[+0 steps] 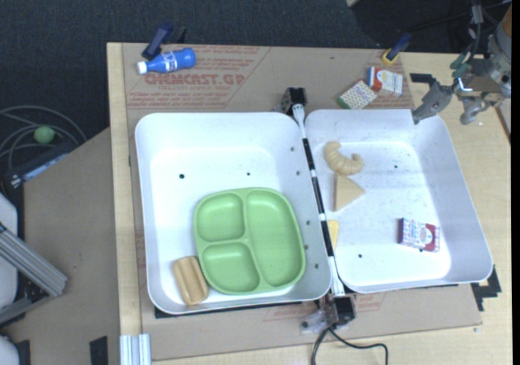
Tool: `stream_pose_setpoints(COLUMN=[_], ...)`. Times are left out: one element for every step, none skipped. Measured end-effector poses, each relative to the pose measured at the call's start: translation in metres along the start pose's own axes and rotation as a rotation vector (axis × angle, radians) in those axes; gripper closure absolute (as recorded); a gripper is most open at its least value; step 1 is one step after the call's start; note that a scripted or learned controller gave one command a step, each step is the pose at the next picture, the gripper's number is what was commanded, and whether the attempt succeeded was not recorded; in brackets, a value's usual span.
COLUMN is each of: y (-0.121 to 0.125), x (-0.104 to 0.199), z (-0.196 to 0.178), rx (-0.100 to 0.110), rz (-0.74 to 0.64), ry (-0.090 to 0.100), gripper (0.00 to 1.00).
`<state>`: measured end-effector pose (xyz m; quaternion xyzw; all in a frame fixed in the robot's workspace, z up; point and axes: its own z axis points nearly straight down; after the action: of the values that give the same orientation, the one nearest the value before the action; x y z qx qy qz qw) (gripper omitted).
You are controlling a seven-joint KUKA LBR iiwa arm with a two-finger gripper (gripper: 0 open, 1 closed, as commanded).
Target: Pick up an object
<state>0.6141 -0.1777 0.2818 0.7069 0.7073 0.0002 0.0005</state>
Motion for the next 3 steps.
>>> stream_pose_setpoints(y=[-0.049, -0.014, -0.011], x=[0.047, 0.087, 0.085], z=[0.085, 0.158, 0.198], rx=[0.004, 0.005, 0.005], rz=[0.0, -0.001, 0.001], ry=[0.001, 0.002, 0.001], gripper=[0.0, 0.0, 0.0])
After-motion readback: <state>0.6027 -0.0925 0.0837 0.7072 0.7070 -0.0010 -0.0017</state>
